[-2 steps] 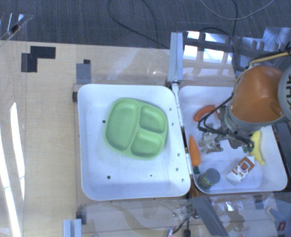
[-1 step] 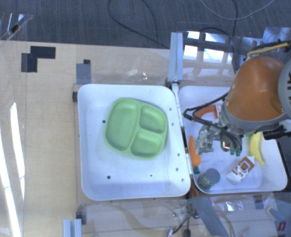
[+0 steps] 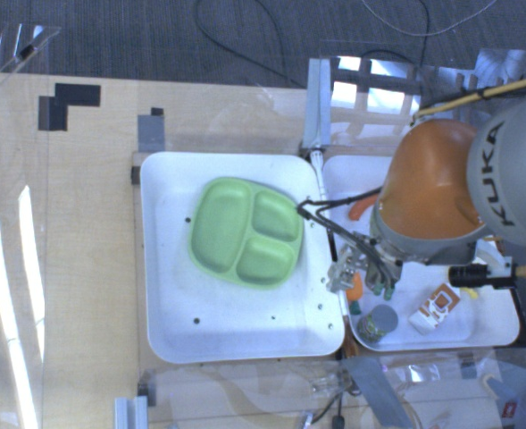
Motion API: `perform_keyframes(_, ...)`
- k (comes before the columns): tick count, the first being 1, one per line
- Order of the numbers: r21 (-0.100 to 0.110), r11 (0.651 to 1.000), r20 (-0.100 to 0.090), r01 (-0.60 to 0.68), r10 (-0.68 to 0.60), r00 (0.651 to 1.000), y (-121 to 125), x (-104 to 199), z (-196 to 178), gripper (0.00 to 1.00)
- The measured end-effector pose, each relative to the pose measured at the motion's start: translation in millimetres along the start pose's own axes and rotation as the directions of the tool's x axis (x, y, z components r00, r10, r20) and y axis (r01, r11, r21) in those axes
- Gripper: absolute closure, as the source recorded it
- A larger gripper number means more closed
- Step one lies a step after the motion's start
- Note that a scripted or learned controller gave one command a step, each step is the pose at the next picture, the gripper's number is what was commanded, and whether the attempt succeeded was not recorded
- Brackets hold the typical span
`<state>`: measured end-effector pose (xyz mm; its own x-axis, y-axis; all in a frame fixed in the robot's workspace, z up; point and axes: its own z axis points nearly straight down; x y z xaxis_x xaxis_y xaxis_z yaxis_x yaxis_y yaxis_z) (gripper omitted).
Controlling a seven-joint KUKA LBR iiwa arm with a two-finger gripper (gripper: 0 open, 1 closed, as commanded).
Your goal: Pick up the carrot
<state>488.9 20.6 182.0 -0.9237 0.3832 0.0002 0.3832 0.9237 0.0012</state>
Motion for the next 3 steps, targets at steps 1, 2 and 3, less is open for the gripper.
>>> perform_keyframes(1,-0.001,0.903,0.003,-0.429,0.429,0.903,-42.5,-27.0,-1.3,1.0)
perform_keyframes(2,0.0,0.902,0.001,-0.432,0.432,0.902,19.0,7.8,-0.2,1.0)
perform_keyframes(3,-0.002,0.726,0.002,-0.687,0.687,0.726,-21.3,-9.3,-1.2,1.0)
